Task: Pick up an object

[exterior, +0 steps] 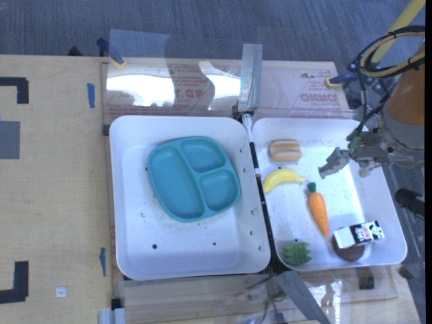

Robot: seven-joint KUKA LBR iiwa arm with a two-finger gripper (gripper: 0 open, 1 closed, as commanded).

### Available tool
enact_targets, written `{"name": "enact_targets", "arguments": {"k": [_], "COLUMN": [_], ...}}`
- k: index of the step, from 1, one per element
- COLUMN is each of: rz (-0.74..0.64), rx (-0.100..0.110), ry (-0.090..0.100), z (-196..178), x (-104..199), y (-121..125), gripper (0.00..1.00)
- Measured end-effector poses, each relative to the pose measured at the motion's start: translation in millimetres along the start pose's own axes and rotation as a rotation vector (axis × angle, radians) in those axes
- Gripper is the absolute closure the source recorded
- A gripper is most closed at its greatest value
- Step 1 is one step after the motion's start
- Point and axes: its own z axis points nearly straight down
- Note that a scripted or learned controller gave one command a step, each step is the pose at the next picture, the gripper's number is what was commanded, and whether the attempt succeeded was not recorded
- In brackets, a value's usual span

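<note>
In the right bin [395,211] lie a hot dog bun [285,151] at twelve o'clock, a banana [282,179] just below it, a carrot [318,208] at centre, a green piece [296,252] at seven and a small carton [358,235] at five. The gripper [343,159] hovers at two o'clock, fingers spread, grasping nothing. At nine o'clock, the left bin [128,194] holds a blue divided plate [194,178].

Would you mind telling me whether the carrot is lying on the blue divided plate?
No, the carrot lies in the right bin, while the blue plate sits in the left bin.
</note>
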Motion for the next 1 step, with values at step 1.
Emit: {"name": "enact_targets", "arguments": {"k": [1], "rz": [-0.039], "rx": [-0.008], "ry": [-0.001], "z": [141.5], "x": [4.1], "y": [-28.5], "gripper": [0.0]}}
